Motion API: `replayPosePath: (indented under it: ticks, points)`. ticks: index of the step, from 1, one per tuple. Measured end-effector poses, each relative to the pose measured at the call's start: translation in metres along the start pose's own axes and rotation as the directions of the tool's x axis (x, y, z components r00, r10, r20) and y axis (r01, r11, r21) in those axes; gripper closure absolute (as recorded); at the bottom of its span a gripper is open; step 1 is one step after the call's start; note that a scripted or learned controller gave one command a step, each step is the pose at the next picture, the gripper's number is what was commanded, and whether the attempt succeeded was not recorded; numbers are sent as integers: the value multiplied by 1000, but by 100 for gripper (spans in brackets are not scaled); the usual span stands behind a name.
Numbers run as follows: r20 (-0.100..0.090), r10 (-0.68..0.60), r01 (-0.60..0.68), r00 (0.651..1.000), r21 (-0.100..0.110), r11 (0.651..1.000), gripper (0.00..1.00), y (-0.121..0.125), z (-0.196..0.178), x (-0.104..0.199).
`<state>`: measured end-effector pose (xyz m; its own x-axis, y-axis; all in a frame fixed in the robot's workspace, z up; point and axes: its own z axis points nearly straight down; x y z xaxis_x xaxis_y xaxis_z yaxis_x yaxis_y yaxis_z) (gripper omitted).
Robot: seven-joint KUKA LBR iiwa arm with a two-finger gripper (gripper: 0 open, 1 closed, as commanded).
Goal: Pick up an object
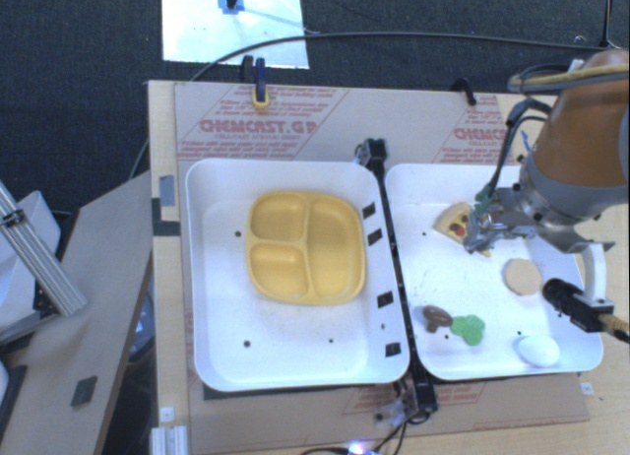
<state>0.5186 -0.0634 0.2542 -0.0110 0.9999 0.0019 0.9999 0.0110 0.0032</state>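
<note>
The grey arm (581,148) with its orange band reaches in over the right bin (433,345), and its claw (478,234) hangs low beside a pizza slice (455,222), which lies just to its left, touching or nearly so; I cannot tell whether the claw is wide or narrow, or whether it grips anything. Well to the claw's left, in the left bin (221,345), sits a yellow divided plate (305,246). Nearer, in the right bin, a tan cookie (522,277) lies just below and right of the claw, a white egg (537,350) farther that way, and a green lump (469,328) and small brown piece (436,318) lie together below the claw.
</note>
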Motion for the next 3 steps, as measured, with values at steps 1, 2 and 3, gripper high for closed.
replayPosePath:
  ticks: [1,2,3]
  points:
    - [1,1,-1,1000,1,1000,100,2,0,45]
    - [1,2,-2,1000,2,1000,100,-7,2,92]
    - [0,1,-1,1000,4,1000,100,-12,20,148]
